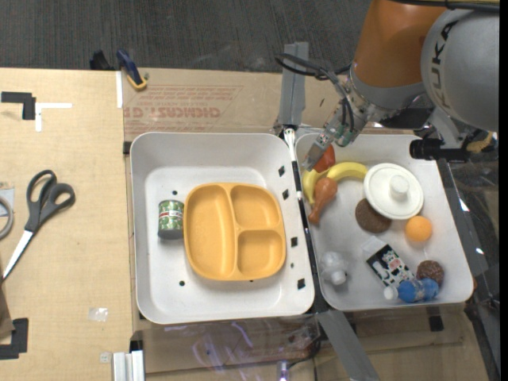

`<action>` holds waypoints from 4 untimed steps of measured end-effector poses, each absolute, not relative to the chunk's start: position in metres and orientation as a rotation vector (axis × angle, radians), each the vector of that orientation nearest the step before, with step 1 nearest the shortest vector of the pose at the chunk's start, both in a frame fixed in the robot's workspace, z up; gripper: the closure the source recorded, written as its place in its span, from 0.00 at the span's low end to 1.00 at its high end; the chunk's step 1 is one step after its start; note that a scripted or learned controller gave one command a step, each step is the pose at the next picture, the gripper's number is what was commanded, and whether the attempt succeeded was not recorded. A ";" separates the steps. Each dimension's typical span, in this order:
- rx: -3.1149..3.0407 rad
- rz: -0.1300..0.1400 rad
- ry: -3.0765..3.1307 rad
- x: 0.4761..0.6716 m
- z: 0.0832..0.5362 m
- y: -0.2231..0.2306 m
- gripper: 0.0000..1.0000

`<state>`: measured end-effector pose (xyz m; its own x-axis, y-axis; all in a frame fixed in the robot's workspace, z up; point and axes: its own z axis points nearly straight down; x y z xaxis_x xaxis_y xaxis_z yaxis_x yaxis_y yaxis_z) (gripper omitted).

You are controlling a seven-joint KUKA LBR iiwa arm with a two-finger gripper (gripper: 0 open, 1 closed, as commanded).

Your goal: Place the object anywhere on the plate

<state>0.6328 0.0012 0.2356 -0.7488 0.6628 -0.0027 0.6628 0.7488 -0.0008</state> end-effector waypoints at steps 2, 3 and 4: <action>1.292 -0.002 2.864 0.590 0.202 0.070 0.00; 1.292 -0.002 2.864 0.590 0.202 0.070 0.00; 1.292 -0.002 2.864 0.590 0.202 0.070 0.00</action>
